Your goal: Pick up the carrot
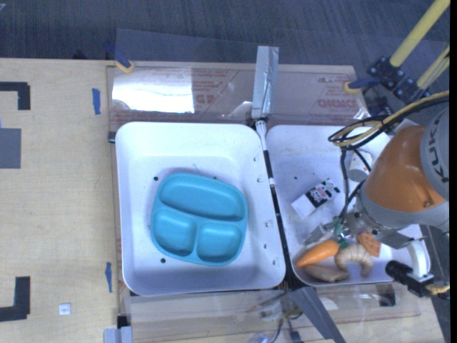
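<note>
Bench carries two white bins; the left bin [136, 191] holds a blue divided plate [198, 219]. The carrot [318, 252] lies in the right bin's [300, 163] near corner, touching other food items. End effector [345, 238] state: cannot tell. Risk: crowding causes a wrong grasp.

A robotics lab: taped wooden bench [50, 191], two white bins [136, 213], loose cables [357, 131].
</note>
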`<state>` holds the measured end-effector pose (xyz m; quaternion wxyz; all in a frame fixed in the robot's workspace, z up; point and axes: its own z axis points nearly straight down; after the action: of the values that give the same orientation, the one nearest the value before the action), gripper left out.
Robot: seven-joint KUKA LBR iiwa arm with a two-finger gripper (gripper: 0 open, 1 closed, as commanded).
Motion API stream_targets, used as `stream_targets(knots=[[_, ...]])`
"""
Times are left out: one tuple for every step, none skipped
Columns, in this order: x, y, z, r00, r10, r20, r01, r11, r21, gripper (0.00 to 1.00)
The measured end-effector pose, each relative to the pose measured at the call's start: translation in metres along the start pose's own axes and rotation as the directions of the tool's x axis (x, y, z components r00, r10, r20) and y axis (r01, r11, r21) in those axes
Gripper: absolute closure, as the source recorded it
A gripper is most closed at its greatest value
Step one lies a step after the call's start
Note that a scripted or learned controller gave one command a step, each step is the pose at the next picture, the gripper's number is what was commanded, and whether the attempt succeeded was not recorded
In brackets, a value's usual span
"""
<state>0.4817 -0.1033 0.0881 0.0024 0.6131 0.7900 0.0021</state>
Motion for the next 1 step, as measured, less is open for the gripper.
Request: stream_targets(knots=[[-0.0038,-0.0006,0.0002,0.987,0.162,0.0,-0.162,0.987,-0.003,0.0]])
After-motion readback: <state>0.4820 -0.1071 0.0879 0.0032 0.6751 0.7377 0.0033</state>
